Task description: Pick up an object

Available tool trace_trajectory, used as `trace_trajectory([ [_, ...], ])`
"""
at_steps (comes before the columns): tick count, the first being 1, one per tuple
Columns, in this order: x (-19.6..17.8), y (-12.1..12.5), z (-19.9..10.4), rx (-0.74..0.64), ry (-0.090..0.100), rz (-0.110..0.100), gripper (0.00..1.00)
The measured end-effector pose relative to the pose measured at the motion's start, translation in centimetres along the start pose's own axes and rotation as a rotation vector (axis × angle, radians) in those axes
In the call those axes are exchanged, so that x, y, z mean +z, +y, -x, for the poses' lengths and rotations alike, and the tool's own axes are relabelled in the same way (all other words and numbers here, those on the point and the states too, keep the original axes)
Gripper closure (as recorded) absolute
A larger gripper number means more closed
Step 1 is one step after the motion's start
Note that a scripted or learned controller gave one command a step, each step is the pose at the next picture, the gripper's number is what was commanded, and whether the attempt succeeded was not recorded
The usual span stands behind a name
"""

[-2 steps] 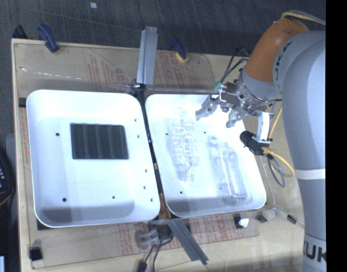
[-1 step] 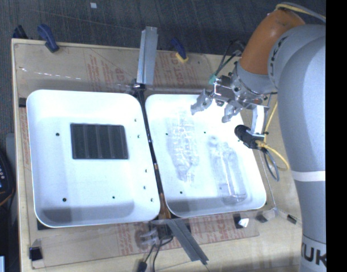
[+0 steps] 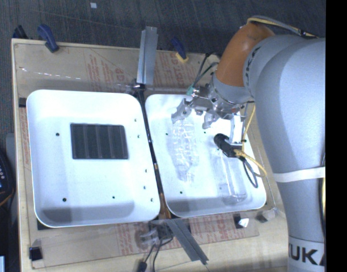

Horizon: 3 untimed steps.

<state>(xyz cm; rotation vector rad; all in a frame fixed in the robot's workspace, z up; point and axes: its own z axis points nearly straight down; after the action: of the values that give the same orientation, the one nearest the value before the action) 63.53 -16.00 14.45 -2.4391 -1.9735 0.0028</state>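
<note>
Overhead, two white bins sit side by side on the bench (image 3: pixel 77 242): the left bin (image 3: pixel 43 152) and the right bin (image 3: pixel 162 152). One dark ribbed block (image 3: pixel 98 141) lies flat in the left bin, its long axis running left to right, toward the far half of the floor.

Two clear things lie in the right bin. One is a crinkled clear wrapper (image 3: pixel 183 146), its long axis running from far to near, down the middle of the bin. The other is a clear bottle (image 3: pixel 230 177), also lying far to near, along the bin's right side, with its rounded end toward the near wall; which end is the neck I cannot tell.

One arm (image 3: pixel 287 112) reaches in from the right. Its gripper (image 3: pixel 197 111) hangs over the far part of the right bin, at the far end of the wrapper. Its fingers look spread apart, with nothing plainly between them; whether a tip touches the wrapper cannot be told.
</note>
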Motion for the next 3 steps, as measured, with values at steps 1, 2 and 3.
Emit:
trace_trajectory([
  [1,-0.8,-3.7,-0.2,-0.201,-0.001,-0.001,0.00],
  [2,5.3,0.8,-1.9,-0.303,-0.002,0.003,0.00],
  [3,-2.8,-0.4,1.3,0.001,-0.001,0.004,0.00],
])
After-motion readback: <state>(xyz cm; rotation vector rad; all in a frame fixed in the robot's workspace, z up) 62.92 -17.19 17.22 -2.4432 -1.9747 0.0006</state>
